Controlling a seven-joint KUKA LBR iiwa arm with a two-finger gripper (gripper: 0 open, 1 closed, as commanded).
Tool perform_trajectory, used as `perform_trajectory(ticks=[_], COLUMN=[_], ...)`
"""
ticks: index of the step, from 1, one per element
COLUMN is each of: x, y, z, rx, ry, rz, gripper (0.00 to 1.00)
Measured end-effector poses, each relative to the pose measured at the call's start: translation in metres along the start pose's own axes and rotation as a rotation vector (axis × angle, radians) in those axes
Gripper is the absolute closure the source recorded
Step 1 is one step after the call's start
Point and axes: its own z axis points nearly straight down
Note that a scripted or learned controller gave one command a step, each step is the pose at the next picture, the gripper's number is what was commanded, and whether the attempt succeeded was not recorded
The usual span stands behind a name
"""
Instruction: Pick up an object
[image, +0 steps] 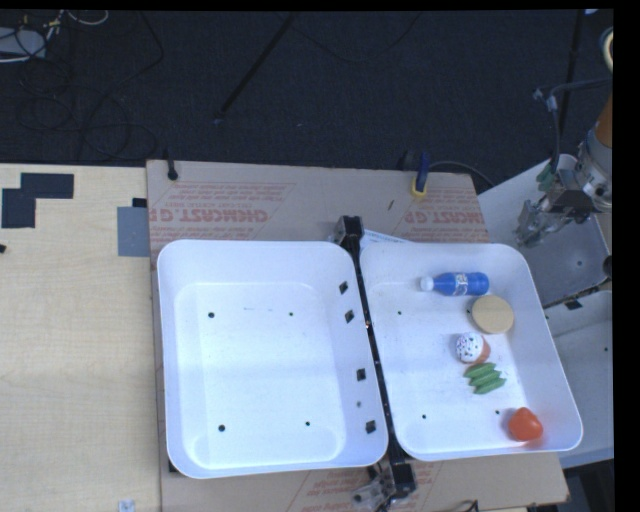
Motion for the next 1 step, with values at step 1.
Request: perform_trajectory(ticks=[1], x=[0.0229], y=[-0.0492], z=[0.1199], rx=[0.016], ry=[0.006], rz=[0.006], gripper=[1.0])
